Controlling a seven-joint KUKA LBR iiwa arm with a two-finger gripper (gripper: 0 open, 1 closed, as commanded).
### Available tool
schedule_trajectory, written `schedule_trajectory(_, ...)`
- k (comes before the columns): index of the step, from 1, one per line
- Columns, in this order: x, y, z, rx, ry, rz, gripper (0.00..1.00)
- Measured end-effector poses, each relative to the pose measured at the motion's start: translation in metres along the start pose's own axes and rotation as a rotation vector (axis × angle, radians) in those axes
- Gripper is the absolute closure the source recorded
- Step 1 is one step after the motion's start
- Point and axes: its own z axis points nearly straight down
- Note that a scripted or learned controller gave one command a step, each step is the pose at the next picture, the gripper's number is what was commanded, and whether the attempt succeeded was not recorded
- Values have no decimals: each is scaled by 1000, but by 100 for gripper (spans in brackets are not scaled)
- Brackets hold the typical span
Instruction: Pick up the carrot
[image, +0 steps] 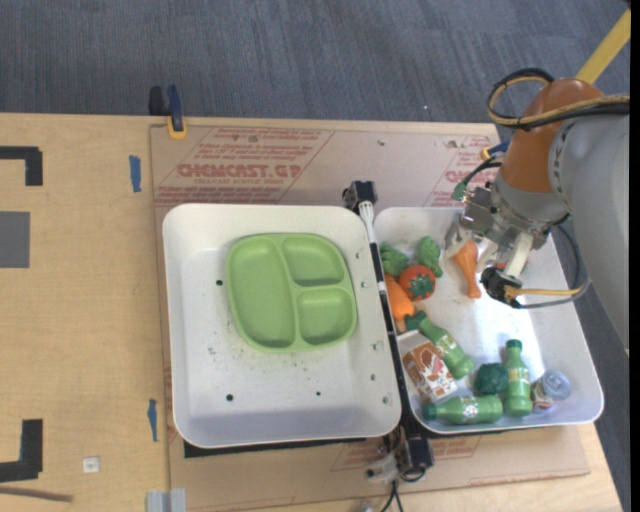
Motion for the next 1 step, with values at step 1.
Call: schedule_trajectory(1,91,-57,-81,3,0,160,100)
